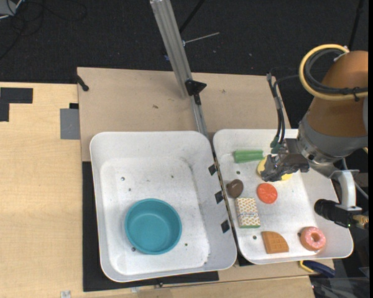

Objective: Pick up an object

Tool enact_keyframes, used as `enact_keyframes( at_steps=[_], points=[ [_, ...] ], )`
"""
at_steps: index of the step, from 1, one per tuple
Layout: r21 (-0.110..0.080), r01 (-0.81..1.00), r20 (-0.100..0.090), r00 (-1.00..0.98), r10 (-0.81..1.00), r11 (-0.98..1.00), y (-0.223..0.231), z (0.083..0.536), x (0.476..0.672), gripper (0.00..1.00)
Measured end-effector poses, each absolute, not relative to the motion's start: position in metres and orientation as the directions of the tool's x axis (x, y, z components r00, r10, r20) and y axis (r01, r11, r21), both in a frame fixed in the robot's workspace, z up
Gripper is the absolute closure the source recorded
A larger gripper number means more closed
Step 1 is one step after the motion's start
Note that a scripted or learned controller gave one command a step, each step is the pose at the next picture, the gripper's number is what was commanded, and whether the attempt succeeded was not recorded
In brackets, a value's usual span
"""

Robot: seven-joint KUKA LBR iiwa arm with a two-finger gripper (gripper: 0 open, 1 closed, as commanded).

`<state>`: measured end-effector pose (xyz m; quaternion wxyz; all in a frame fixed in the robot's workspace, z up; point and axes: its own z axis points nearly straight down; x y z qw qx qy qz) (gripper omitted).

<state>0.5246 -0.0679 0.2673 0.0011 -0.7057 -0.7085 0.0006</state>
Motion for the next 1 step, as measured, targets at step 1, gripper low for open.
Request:
enact_keyframes(
  at_steps=[1],
  points=[
    [-0.002, 1.000, 0.000, -0.003, 1.000, 0.003, -0.0246, 0.2562, 0.5266, 1.00]
  ],
)
